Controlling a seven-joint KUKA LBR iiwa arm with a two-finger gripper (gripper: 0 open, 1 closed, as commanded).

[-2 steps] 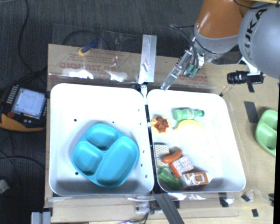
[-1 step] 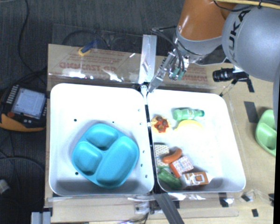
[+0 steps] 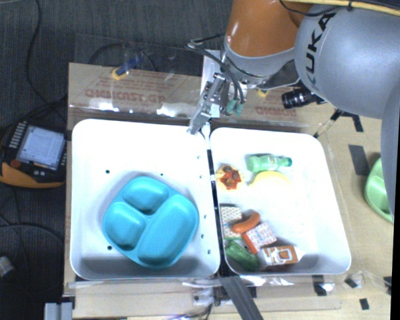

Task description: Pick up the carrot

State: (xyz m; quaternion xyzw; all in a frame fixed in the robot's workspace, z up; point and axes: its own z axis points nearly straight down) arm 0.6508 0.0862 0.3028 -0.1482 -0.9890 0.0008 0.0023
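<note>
we find the gripper (image 3: 200, 124) above the bins' divider, grip state indeterminate; advise descending squarely over the carrot (image 3: 251, 241).

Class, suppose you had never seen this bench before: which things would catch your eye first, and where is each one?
The bright blue divided plate in the left bin stands out most. Next comes the big grey arm with its orange band at top right, its tool hanging over the bins' far rim. Then the huddle of small toy foods in the right bin's near-left corner.
</note>
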